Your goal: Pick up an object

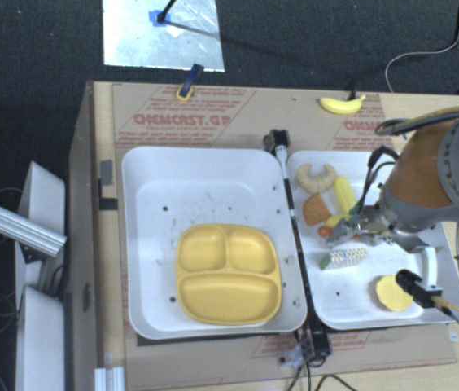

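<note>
Toy food sits in right bin (437, 243): croissant (316, 177), corn cob (344, 194), orange piece (316, 210), small red piece (325, 231), white-green piece (345, 257), yellow disc (391, 293). End effector (345, 230) low over the red piece, just beside corn; can't tell its opening or any hold. Yellow divided plate (229, 272) in left bin (156, 194), banana (341, 103) on counter (238, 108)

A dark carpeted floor (34, 55) surrounds the cardboard-topped bench (213, 116), with a shiny metal sheet (132, 23) lying behind it.
</note>
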